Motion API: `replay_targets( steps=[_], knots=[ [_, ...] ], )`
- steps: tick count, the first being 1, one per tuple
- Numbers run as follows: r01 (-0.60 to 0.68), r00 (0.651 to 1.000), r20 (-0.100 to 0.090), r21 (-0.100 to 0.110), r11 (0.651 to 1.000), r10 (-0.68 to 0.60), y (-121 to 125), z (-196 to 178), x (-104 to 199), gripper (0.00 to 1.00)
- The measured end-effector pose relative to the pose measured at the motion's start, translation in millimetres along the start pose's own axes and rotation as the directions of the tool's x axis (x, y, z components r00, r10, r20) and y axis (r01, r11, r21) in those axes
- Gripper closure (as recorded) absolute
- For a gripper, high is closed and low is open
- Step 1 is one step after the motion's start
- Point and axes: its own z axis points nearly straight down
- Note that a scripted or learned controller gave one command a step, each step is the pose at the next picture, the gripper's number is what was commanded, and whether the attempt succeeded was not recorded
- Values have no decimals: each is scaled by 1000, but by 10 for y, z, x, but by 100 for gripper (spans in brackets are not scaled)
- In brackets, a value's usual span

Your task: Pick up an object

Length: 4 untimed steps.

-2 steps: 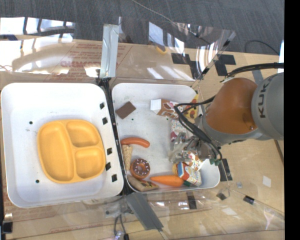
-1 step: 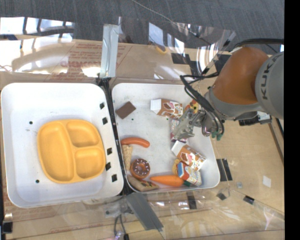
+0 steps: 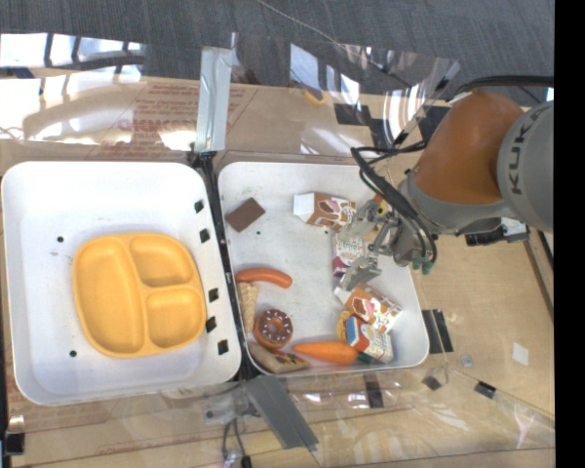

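Two shallow white bins side by side on the bench: left bin (image 3: 19,261), right bin (image 3: 302,178). In the left bin, a yellow divided plate (image 3: 136,291), lying flat near the middle.

Several small things scattered in the right bin. Toward the far edge, a brown square (image 3: 245,214) close to the wall shared with the left bin, and a printed carton (image 3: 324,209) further right. Near the middle of the left side, a red-orange sausage (image 3: 263,277). Below it, a chocolate doughnut (image 3: 272,328) with a pale cone-like piece (image 3: 248,305) just beside it on the left. Along the near edge, an orange carrot (image 3: 324,352), lying lengthwise, just beside the doughnut. At the near right corner, a colourful box (image 3: 370,322), tilted, touching the carrot's right end.

Reaching in from the right, the grey arm (image 3: 526,164) with its orange band (image 3: 468,149), black cables looped around the wrist. Gripper (image 3: 366,253) low over the right half of the right bin, between the printed carton and the colourful box. Directly at the gripper, a small pale packet (image 3: 347,247), partly hidden by the metal parts. Open or closed: cannot tell, too cluttered with cables and glare. Likewise unclear whether the packet is gripped or merely lying under the tool.
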Motion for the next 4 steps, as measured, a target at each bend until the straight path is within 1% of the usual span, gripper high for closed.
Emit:
replay_targets(
  steps=[1, 2, 3, 4],
  knots=[
    [-59, 998, -1, 0, 998, 59, 69, 659, -230, 0],
    [-211, 978, 1, -2, 978, 211, -67, 646, 342, 0],
    [-202, 979, 6, -3, 979, 202, -41, 528, 316, 100],
    [-364, 931, 10, -5, 931, 364, 470, -784, 351, 100]
  ],
)
